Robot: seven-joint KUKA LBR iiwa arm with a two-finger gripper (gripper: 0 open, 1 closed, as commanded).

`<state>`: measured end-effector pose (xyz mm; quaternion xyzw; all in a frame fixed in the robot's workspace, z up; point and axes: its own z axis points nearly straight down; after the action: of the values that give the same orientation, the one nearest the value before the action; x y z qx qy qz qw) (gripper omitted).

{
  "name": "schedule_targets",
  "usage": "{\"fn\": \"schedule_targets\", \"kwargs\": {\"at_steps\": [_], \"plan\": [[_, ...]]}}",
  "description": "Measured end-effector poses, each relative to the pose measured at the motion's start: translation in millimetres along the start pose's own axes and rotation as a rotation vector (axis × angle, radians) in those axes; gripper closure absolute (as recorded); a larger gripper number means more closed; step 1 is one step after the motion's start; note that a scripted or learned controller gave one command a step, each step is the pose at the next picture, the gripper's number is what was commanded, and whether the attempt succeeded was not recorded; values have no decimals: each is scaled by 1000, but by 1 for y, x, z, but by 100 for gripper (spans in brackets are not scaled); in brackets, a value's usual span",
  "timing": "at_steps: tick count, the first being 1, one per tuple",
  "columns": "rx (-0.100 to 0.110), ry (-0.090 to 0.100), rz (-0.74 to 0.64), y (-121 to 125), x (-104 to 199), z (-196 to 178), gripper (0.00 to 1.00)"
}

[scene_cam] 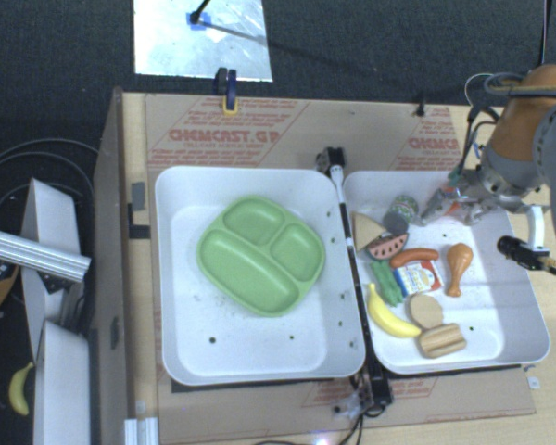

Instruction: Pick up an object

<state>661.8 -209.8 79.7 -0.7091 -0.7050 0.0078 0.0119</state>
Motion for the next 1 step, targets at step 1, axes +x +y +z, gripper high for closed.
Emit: {"fn": "schedule_targets", "kwargs": {"at_steps": [1], "plan": [[-4,-8,-1,0,9,-2,0]]}}
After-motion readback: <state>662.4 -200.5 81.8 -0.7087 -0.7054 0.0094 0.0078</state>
